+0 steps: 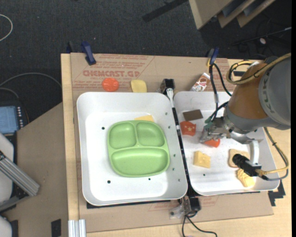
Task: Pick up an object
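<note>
The desk (41, 148) is topped with a brown cardboard sheet (111, 69) printed with red lettering, held at its far edge by blue clamps (88, 52). Around it lies dark grey carpet floor (92, 23), with a thin white cable (7, 23) curling at the upper left. Light wooden furniture (226, 11) stands at the top right. At the left edge sit a blue-lit screen (7, 119) and an aluminium rail (18, 176). The lighting is even and soft.

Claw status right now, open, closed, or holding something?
Claw: cannot be told; it sits low in the right bin, right over a small red object.
</note>
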`<state>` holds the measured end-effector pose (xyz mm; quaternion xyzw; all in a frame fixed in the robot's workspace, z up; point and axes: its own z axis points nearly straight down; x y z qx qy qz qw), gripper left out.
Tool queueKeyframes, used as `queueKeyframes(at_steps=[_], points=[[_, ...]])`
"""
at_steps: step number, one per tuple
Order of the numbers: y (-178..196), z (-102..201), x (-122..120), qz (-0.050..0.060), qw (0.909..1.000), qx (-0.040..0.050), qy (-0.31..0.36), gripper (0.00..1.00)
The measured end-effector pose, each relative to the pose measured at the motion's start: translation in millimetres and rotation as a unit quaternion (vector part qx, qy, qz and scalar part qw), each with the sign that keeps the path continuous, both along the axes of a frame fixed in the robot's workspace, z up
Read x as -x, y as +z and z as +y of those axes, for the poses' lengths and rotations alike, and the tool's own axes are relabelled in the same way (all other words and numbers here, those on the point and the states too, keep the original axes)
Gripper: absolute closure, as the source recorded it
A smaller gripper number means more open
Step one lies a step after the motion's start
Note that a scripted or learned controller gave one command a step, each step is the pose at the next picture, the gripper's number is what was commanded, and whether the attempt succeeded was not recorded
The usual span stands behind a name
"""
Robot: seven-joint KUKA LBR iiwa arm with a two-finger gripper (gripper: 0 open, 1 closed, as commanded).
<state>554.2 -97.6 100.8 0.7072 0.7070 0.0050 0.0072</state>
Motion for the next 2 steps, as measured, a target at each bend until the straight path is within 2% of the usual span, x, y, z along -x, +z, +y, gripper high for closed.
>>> queueKeyframes(at_steps=[1, 2], points=[[112, -30, 44, 0.004, 1.0, 0.0004, -0.002, 1.0], [108, 32, 2, 0.006, 1.0, -0.0017, 0.004, 1.0]])
